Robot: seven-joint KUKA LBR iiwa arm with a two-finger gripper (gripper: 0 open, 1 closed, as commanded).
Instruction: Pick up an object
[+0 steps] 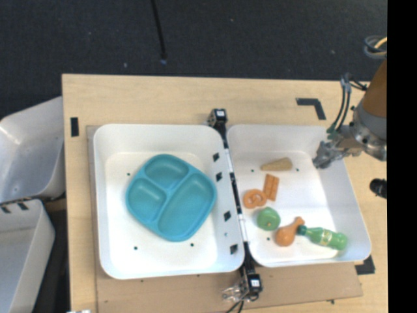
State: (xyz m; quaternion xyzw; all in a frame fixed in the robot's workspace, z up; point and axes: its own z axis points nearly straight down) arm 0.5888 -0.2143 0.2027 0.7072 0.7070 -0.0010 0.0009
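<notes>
The right bin holds several small items: a tan wedge, an orange block, an orange ring, a green apple, an orange gourd-shaped piece and a green bottle. My gripper hangs at the bin's upper right corner, right of the tan wedge and apart from every item. Nothing shows between its fingers.
The left bin carries a blue divided plate. A black-clipped divider runs between the bins. Bare wooden bench lies behind them. A white container stands off the bench's left side.
</notes>
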